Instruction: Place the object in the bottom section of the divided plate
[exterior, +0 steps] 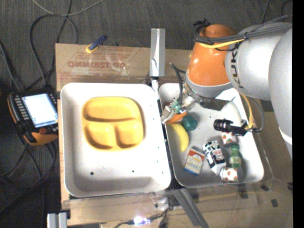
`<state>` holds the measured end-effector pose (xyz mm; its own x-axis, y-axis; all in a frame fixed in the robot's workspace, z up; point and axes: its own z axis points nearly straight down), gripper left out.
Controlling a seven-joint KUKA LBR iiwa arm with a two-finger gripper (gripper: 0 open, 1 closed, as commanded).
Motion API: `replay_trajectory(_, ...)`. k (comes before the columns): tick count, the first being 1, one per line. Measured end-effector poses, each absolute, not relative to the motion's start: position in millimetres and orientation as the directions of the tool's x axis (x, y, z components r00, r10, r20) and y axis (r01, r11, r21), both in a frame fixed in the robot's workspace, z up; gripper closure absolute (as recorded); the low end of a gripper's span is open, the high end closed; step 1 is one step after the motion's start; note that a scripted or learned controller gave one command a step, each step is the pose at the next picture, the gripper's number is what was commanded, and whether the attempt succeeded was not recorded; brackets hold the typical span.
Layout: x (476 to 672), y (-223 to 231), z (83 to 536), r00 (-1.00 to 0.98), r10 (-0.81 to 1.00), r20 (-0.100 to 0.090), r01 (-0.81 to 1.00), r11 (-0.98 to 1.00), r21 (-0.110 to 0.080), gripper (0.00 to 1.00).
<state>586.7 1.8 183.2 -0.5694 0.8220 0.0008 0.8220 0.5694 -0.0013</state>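
The yellow divided plate point(113, 122) lies in the left white bin point(76, 170), with one wide section at the top and two smaller ones at the bottom; nothing lies on it. My gripper point(172, 110) hangs low over the upper left corner of the right bin point(254, 172), close to the wall between the bins. Just below it lie a yellow banana point(181, 136) and a teal round object point(190, 123). A small greenish bit shows at the gripper's tip, and I cannot make out what it is.
The lower half of the right bin holds a small orange and blue carton point(194, 161), a black and white carton point(214, 152), a strawberry-print can point(229, 174), a green piece point(234, 161) and a red and white item point(228, 138). A tablet point(38, 109) sits left of the bench.
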Motion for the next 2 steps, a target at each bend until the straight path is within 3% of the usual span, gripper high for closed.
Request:
replay_trajectory(1,515.5,69.7,222.9,-0.716,0.698,0.002,0.698,0.716,-0.001,1.0)
replay_trajectory(2,484.5,83.7,357.9,-0.866,0.5,-0.001,0.5,0.866,-0.001,1.0)
